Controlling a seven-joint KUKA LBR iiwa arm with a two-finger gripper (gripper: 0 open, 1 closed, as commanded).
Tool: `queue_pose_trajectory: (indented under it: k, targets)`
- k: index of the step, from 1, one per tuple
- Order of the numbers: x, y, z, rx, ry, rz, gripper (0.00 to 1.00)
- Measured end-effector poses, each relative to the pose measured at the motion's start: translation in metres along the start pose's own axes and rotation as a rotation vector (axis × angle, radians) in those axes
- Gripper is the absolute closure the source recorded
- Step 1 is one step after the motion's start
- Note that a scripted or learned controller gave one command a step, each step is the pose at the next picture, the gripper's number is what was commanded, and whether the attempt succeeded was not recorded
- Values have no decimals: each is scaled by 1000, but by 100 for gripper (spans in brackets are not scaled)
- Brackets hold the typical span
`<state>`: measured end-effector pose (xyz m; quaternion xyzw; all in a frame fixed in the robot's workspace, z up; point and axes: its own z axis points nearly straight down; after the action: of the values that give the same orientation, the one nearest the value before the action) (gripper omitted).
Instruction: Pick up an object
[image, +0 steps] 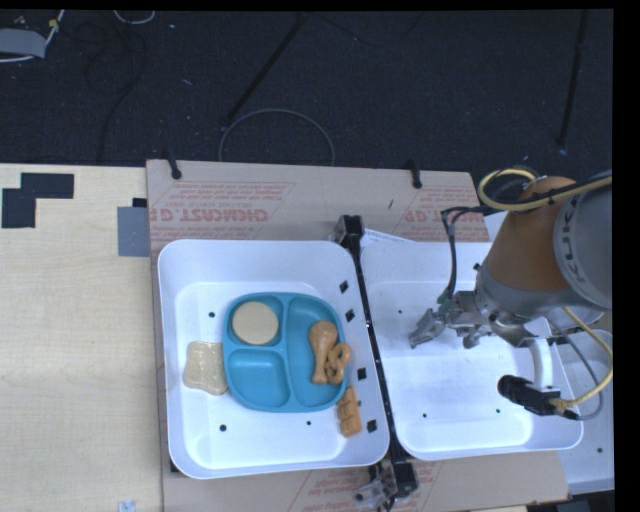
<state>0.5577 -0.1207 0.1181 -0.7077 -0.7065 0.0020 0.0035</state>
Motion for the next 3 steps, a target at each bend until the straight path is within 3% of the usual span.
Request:
queue_pose_trajectory:
  k: [1, 2, 3]
  targets:
    - [-2, 0, -12, -2, -1, 5, 100]
    - [0, -10, -63, -9, -2, 5, 100]
    - [0, 0, -111, -10, -2, -2, 100]
